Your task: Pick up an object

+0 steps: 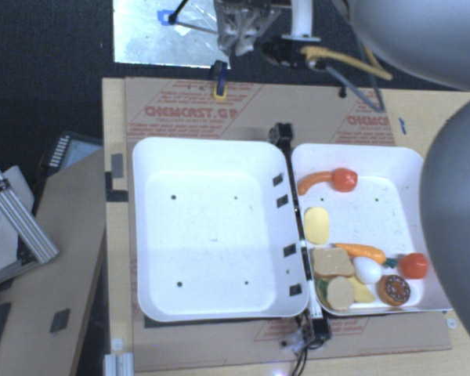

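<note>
- Camera view: you are looking down at two white bins lying side by side; the left bin (211,229) is occupying the centre of the frame and the right bin (399,167) is sitting at centre right, with the toy food crowding its lower half.
- The gripper (236,34) is hanging at the upper centre of the frame, above the far edge of the bench and well apart from both bins; you cannot tell whether it is open or closed, and nothing is showing in it.
- Candidate objects are lying down and to the right of the gripper: an orange curved piece (315,181) touching a red tomato (344,179) at the top of the pile, a yellow oval (316,225) just below, then a carrot (362,251), bread slices (334,262), a white egg (368,271) and a doughnut (394,290).
- The curved piece is running roughly left to right; the carrot is lying the same way, slightly tilted.
- Judging from this layout, you are needing travel toward the lower right and a descent into the right bin; the curved piece and tomato are looking nearest.
</note>
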### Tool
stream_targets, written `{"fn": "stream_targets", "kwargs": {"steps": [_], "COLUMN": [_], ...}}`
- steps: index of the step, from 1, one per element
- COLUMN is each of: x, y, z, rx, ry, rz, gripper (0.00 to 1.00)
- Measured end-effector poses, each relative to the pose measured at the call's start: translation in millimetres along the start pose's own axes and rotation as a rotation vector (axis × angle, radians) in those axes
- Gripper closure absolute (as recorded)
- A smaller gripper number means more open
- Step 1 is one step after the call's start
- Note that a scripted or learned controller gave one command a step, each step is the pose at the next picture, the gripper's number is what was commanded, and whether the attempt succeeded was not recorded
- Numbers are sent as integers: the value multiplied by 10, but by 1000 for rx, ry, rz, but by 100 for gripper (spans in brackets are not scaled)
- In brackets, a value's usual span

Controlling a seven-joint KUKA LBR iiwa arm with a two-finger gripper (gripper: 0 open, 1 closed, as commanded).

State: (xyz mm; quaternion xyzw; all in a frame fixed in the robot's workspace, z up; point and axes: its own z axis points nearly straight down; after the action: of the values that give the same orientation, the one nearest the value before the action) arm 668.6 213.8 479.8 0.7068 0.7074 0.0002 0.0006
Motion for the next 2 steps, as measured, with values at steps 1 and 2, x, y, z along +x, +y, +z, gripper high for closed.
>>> {"fn": "stream_targets", "kwargs": {"steps": [1,2], "x": [-184,-491], "y": [0,1], "z": [81,-86], "rx": [0,-2], "ry": [0,1], "rz": [1,1], "gripper": [100,100]}}
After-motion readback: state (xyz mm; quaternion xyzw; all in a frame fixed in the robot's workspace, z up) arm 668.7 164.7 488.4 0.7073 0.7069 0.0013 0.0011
